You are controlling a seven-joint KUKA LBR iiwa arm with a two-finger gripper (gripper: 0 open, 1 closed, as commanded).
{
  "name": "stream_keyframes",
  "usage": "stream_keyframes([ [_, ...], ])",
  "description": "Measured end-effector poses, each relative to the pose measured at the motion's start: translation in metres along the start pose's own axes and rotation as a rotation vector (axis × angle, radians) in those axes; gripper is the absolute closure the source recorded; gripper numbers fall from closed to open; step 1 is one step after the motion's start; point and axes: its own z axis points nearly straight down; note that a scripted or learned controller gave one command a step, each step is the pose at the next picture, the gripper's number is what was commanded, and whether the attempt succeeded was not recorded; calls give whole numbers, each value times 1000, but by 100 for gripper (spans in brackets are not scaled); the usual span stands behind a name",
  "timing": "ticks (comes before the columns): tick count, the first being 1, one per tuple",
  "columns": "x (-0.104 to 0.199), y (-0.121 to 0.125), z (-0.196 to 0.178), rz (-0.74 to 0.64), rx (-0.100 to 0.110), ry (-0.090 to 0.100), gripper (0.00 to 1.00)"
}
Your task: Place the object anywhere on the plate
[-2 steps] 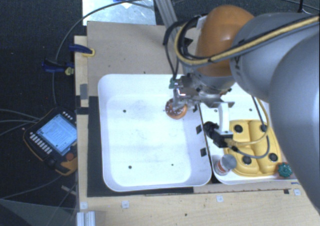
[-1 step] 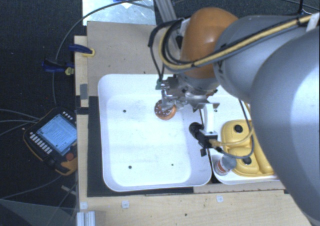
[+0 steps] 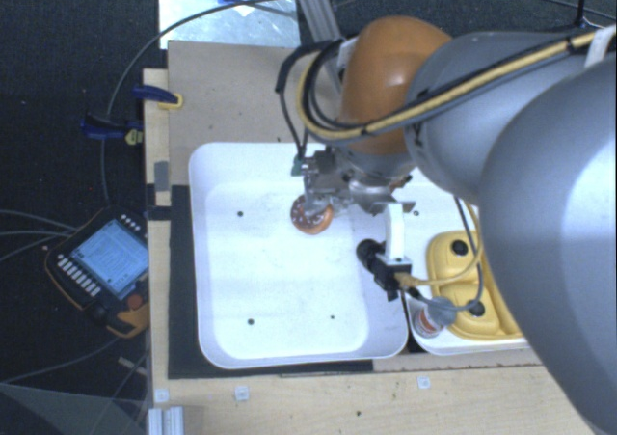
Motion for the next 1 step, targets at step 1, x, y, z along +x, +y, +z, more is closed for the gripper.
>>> stream_keyframes([
  [1,0,0,0,0,0,0,0],
])
